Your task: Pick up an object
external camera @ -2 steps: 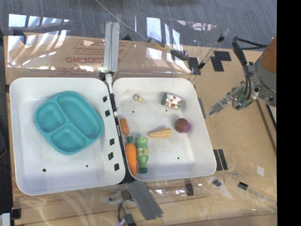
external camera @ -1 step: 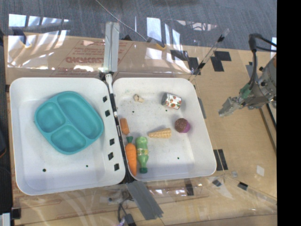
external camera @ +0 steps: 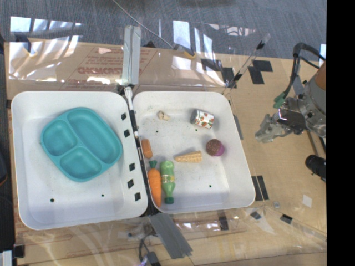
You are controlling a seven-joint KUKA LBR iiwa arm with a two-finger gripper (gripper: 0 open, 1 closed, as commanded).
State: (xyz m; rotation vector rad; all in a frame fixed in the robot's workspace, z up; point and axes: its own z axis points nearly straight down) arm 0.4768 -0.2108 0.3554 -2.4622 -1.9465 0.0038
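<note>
Inside the right bin (external camera: 236,190), six small items lie loose on the white floor. Taking the toy corn cob (external camera: 188,158) near the middle as the reference: a purple-brown ball-shaped item (external camera: 215,147) sits just to its right; a small printed can (external camera: 203,119) lies on its side above and to the right; a small pale scrap (external camera: 163,115) lies above and to the left. A green toy bottle (external camera: 167,181) lies below and to the left of the cob, lengthwise, with a toy carrot (external camera: 155,186) touching or just beside it on the far side, against the bin's left wall. A small orange-brown piece (external camera: 146,148) rests left of the cob, also near that wall.

The left bin (external camera: 25,204), well left of the cob, holds a teal divided plate (external camera: 81,143) with three compartments.

The gripper (external camera: 267,131) hangs well to the right of the cob, outside the right bin, over the brown bench (external camera: 283,176). Nothing is seen between its fingers; whether they are spread or closed cannot be told at this angle.
</note>
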